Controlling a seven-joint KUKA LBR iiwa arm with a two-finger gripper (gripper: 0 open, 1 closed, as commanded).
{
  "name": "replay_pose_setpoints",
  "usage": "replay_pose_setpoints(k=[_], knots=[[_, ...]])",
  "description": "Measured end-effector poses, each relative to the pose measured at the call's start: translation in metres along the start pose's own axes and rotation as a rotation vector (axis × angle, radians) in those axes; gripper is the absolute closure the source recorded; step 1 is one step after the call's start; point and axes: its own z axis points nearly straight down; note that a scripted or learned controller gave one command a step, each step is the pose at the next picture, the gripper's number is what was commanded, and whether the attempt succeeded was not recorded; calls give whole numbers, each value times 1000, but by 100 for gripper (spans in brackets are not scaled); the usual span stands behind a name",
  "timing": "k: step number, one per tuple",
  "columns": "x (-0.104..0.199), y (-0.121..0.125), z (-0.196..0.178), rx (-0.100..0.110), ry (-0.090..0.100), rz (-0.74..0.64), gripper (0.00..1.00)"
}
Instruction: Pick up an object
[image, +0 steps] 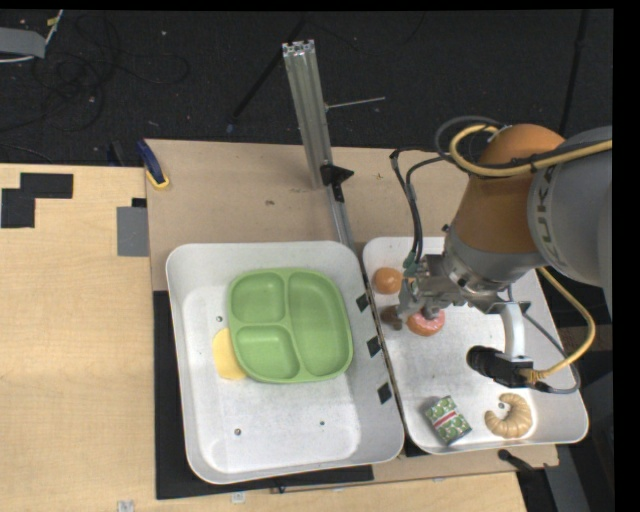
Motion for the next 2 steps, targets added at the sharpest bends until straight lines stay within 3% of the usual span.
replay_pose_setpoints(k=[1,2], knots=[[57,-4,4,0,1,-2,100],[107,-8,-15,-3,0,-2,100]])
